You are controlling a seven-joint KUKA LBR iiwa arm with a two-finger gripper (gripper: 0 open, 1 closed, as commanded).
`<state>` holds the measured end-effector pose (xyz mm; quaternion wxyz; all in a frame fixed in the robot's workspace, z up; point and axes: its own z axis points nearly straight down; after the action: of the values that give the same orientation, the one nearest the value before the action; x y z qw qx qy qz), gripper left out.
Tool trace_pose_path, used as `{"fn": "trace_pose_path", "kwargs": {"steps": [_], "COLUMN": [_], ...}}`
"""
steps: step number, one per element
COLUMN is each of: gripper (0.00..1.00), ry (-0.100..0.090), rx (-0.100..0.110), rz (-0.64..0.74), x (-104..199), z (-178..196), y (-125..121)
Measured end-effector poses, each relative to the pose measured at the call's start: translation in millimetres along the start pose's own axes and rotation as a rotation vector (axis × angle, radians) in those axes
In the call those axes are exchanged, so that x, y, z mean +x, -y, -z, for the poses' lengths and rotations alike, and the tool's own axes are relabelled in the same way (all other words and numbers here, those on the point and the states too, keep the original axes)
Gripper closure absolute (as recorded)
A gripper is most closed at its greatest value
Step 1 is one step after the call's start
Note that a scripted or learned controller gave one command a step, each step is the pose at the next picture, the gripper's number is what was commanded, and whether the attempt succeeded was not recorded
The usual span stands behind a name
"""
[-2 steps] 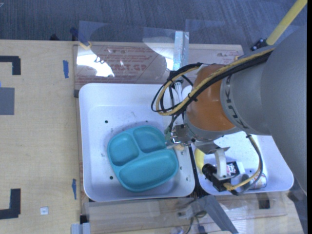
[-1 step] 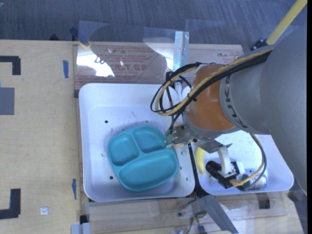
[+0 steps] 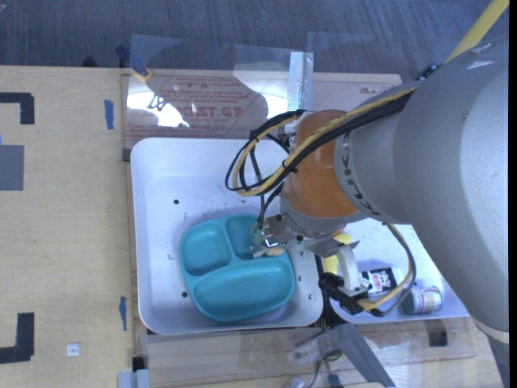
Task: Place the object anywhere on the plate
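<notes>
A teal plate [image 3: 234,273] with three compartments lies in the left white bin [image 3: 161,217], toward its front. The grey arm with its orange band [image 3: 319,172] reaches in from the right and hangs over the plate's right rear corner. The gripper [image 3: 265,239] sits just above the small rear-right compartment, mostly hidden under the wrist. A small greenish bit shows at its tip, too small to identify.
The right bin [image 3: 380,241] holds a black-and-white item [image 3: 377,280], a pale small can-like object [image 3: 424,299] and a yellow piece [image 3: 343,241], partly under the arm. Yellow and black cables loop off the wrist. Clear plastic sheeting stands behind the bins.
</notes>
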<state>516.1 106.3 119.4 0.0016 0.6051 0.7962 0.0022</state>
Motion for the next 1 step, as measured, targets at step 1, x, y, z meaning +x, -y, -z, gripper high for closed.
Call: {"fn": "trace_pose_path", "kwargs": {"steps": [1], "gripper": [1.00], "ry": [0.001], "rx": [-0.002], "rz": [0.212], "x": [-1.7], "z": [93.0], "y": [-56.1]}}
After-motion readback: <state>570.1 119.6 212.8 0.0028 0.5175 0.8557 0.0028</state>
